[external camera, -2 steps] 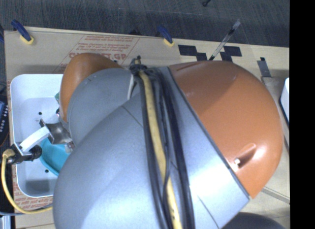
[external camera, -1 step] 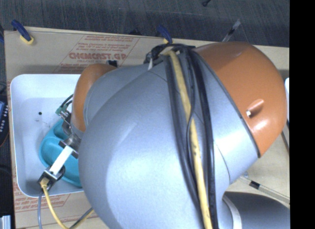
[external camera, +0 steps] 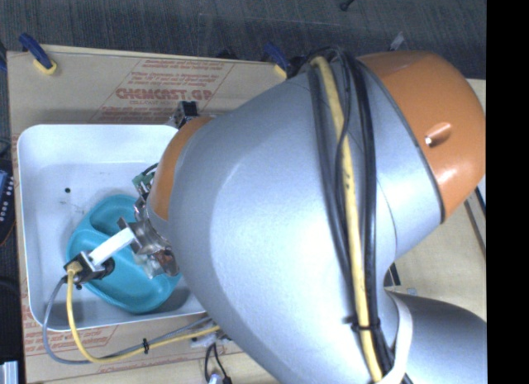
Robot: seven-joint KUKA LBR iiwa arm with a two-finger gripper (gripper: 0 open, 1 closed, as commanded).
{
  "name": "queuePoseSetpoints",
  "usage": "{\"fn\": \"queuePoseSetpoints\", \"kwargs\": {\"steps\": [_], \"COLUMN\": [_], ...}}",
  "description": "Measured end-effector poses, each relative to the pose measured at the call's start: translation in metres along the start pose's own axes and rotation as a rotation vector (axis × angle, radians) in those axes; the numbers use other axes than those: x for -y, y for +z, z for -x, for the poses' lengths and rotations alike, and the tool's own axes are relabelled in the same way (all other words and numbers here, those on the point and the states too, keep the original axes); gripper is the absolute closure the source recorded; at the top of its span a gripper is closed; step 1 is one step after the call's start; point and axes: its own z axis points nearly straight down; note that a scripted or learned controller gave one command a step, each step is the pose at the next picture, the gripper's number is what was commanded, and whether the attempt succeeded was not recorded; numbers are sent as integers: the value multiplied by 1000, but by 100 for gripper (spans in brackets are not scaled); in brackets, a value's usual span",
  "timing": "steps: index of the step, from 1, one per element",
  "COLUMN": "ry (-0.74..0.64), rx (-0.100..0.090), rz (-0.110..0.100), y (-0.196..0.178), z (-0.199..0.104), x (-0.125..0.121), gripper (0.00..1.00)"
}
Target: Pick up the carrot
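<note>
The grey arm with its orange band [external camera: 430,126] covers most of the view and reaches down into the left white bin [external camera: 50,168]. Its wrist end [external camera: 153,242] sits low over a turquoise bowl-shaped object [external camera: 124,279] in the bin's lower middle. A white connector with a yellow cable [external camera: 99,254] crosses the turquoise object. The arm's body hides the fingers. A small patch of green [external camera: 147,180] peeks out at the arm's edge. I see no carrot in the uncovered parts of the bin.
The bin's upper left floor [external camera: 74,168] is bare white with a small dark speck. Cardboard with red print [external camera: 165,89] lies behind the bin, held by blue clamps [external camera: 37,54]. Yellow and grey cables [external camera: 124,345] run along the bin's front edge.
</note>
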Motion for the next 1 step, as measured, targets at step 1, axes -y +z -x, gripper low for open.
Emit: {"fn": "queuePoseSetpoints", "kwargs": {"steps": [1], "ry": [62], "rx": [20], "rz": [23], "y": [4], "z": [-37], "x": [-5], "gripper": [100]}}
